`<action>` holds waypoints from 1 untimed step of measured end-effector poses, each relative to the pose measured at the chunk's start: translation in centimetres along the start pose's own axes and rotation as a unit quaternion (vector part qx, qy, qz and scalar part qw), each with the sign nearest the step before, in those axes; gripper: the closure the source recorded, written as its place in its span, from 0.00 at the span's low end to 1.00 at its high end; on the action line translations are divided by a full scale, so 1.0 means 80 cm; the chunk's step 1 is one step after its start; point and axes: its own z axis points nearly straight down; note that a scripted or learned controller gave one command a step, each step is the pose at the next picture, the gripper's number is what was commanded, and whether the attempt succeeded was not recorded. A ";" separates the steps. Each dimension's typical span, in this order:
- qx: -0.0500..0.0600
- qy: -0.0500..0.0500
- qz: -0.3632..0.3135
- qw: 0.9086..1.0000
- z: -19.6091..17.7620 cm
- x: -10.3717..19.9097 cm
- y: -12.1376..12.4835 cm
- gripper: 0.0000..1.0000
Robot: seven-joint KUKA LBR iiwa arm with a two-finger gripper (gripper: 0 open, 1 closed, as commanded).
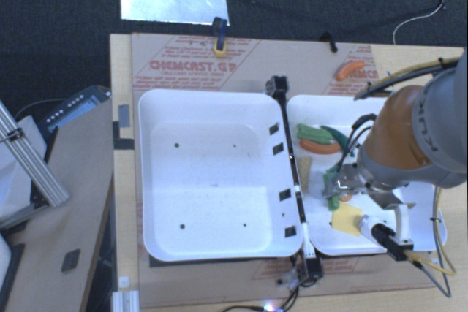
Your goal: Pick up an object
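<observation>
Camera view. Bins: two, the left bin (212, 172) and the right bin (322, 107). Right bin contents: one green piece (313, 133), one orange piece (320, 146), one yellow block (348, 219). Gripper (338, 186) low among them; grip state cannot be told. Risk: crowded items, so it may close on nothing or nudge neighbours.

Grey arm (442, 120) with orange band (391, 131) and black cables.

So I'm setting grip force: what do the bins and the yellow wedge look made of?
The bins look like thin moulded plastic, white and slightly glossy, with rounded rims. The yellow wedge looks like matte plastic or foam, probably toy cheese; the view can't settle which.
</observation>
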 end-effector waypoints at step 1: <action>0.001 -0.001 0.000 1.000 -0.052 -0.019 0.001 1.00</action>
